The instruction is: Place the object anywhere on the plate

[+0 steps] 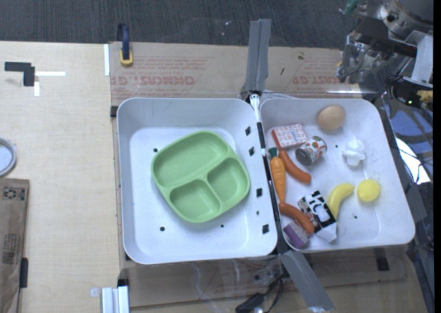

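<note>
camera view | green plate (200, 176) was seen lying bare in the left bin (131, 167) | toys were seen in the right bin (393, 180): egg (331, 117), banana (340, 196), carrot (278, 176) | gripper (358, 63) was seen above the far edge, nothing held; wide or narrow could not be told | egg was judged light, hard, smooth, likely to roll; best pinched across its middle

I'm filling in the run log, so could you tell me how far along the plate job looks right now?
Nothing looks done yet: the green plate in the left bin has nothing on it. In hand: the gripper is above the right bin's far edge, with no object seen between its fingers. The carrot, banana, egg and the other toys lie in the right bin. The pick and the placing remain.
</note>
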`<state>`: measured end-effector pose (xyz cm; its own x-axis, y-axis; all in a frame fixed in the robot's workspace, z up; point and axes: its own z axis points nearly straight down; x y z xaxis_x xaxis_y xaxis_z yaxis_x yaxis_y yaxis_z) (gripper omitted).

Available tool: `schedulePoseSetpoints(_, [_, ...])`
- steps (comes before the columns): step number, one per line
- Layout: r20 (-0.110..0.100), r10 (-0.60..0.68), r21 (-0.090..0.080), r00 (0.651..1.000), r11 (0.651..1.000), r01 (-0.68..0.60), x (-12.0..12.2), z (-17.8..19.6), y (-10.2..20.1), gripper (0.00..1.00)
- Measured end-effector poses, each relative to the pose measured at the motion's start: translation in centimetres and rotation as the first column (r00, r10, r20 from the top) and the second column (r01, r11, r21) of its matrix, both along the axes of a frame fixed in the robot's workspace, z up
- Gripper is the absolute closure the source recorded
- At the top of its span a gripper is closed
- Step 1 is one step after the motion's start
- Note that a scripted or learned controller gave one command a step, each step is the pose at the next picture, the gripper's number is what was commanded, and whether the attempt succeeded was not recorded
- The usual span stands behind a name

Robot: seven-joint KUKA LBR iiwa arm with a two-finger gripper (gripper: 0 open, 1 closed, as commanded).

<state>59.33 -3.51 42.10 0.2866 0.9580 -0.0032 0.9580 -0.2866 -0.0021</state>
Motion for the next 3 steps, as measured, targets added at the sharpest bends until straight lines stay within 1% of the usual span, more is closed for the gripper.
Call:
schedulePoseSetpoints(1, [-0.002, -0.059, 0.001, 0.998, 0.998, 0.059, 1.3, -19.5, -1.1, 1.00])
schedulePoseSetpoints(3, [-0.007, -0.058, -0.003, 0.998, 0.998, 0.058, 1.3, -17.9, -1.2, 1.00])
